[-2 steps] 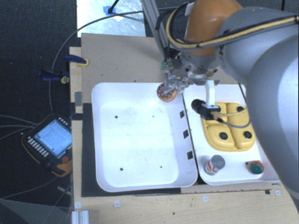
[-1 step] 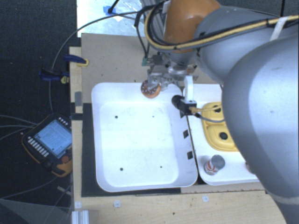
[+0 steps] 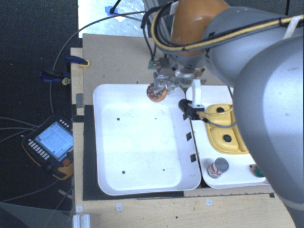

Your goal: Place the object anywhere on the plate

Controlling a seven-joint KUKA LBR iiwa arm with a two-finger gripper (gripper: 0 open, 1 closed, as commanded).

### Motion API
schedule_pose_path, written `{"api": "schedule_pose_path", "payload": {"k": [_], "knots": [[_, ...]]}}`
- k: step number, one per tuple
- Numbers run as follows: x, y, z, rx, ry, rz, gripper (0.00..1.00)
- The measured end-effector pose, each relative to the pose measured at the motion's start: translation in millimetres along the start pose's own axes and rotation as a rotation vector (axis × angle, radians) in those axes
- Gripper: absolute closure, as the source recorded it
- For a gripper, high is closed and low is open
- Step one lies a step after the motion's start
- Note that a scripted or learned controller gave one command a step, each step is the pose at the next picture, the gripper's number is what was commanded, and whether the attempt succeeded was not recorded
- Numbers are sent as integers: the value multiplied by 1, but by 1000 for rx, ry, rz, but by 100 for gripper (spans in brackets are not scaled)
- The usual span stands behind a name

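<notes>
Gripper (image 3: 159,87) above left bin's (image 3: 102,141) far edge, fingers pinched on small brown object (image 3: 156,94), plate (image 3: 227,133) in right bin.

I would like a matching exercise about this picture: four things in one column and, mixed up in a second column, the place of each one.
Things
1. yellow plate
2. small brown round object
3. handheld screen device
4. small grey and red object

Places
A. off the bench, on the picture's left side
B. near edge of the right bin
C. in the right bin, partly under the arm
D. far edge of the left bin, just under the hand

Pairs: 1-C, 2-D, 3-A, 4-B
</notes>
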State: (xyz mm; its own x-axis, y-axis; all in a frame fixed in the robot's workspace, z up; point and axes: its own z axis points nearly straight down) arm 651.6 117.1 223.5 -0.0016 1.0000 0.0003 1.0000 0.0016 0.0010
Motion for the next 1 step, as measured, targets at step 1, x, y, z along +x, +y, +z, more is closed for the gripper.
{"api": "schedule_pose_path", "payload": {"k": [1], "knots": [[0,0,1,1,-1,0,0]]}}
